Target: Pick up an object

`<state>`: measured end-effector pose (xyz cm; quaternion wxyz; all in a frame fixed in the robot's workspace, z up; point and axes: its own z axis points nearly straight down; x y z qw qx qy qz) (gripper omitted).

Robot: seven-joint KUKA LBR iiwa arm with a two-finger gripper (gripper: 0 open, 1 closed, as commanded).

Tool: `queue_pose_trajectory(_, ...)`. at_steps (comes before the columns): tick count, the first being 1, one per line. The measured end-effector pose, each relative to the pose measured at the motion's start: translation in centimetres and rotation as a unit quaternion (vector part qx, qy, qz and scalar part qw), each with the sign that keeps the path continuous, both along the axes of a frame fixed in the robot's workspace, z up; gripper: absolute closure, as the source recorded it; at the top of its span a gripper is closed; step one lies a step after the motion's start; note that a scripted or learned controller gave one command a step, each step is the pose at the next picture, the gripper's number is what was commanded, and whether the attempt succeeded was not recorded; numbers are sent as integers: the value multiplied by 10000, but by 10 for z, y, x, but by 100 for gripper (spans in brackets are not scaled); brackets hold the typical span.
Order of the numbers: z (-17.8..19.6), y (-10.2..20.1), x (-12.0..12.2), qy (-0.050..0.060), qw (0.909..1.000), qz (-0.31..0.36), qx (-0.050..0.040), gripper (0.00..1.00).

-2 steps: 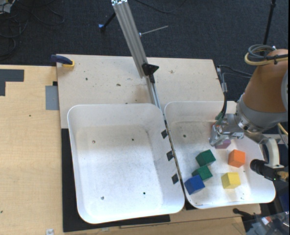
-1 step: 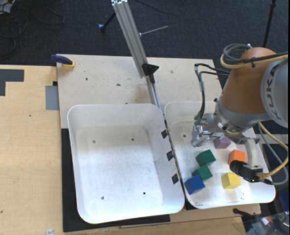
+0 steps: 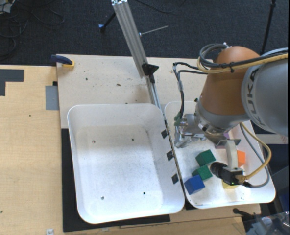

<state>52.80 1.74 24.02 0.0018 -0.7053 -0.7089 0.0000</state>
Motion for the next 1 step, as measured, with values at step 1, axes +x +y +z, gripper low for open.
queue_pose_trajectory(1,-3,41,-10,12,10000,-8,-7,100)
